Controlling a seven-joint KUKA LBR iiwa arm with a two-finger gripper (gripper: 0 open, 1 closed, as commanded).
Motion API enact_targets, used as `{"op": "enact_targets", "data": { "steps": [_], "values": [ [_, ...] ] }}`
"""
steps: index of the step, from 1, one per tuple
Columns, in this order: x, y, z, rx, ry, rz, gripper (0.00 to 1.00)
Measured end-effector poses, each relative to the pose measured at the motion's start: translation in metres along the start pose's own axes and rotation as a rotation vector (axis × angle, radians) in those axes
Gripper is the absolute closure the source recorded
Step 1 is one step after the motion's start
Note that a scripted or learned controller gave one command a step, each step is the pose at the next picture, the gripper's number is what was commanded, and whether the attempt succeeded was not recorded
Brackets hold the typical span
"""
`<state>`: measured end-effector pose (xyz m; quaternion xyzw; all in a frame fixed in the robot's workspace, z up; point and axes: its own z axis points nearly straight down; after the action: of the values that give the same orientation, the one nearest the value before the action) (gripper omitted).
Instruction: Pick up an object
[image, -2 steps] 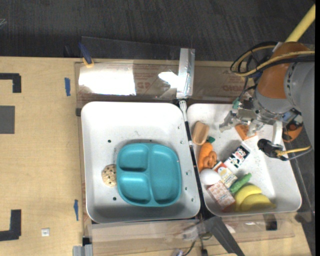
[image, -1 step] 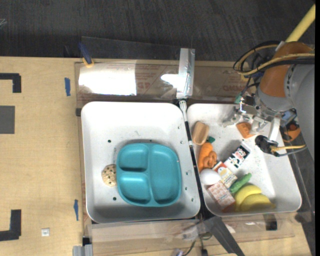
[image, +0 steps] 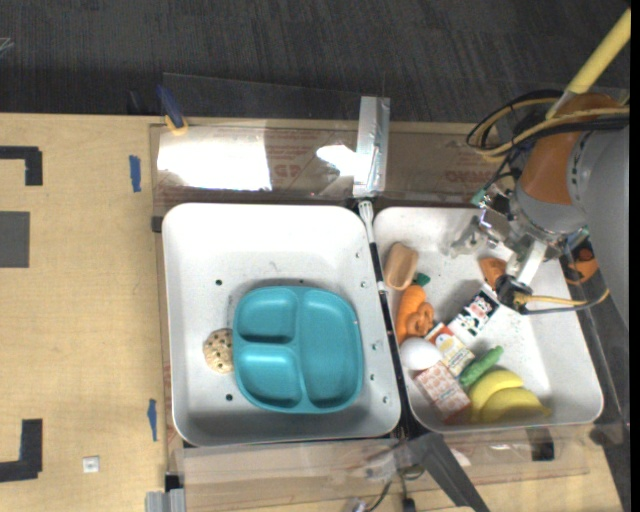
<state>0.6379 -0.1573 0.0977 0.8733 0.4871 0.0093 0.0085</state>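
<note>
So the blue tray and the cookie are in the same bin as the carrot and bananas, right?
Not quite. The camera view shows the blue tray and the cookie together in the left bin, but the carrot and bananas lie in the right bin.

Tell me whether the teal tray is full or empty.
Empty: the tray in the left bin shows bare teal compartments. A cookie lies beside it.

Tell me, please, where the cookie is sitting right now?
The cookie lies in the left bin, touching the left edge of the teal divided tray, near the bin's left wall.
</note>
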Motion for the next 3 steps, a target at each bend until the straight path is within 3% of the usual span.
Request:
{"op": "enact_targets", "data": {
  "steps": [1,2,3],
  "values": [
    [-0.036,-0.067,-0.008,0.019,-0.006,-0.114,0.0],
    [-0.001,-0.13,-0.021,0.026,-0.003,-0.29,0.0],
    [-0.036,-0.152,-0.017,0.029,-0.002,-0.431,0.0]
  ]
}}
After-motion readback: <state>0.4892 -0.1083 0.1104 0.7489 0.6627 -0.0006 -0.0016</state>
